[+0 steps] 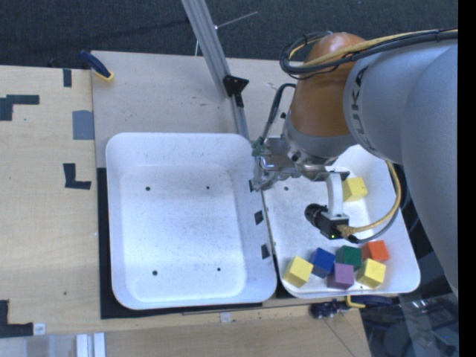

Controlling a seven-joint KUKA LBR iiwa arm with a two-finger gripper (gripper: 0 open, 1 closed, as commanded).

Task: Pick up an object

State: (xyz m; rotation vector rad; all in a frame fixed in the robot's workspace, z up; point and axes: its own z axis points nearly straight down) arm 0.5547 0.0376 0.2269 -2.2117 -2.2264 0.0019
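Likely nothing picked up yet. Gripper (265,171) near the middle of the frame, above the shared edge of the left bin (178,214) and right bin (294,225). Open or shut: cannot tell. Blue block (323,261), green block (348,256), purple block (343,274) at lower right, inside the right bin. Left to do: reach down, grab one, lift.

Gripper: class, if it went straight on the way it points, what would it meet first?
The gripper would probably meet the left rim of the right bin, or bare floor beside it; depth unclear.
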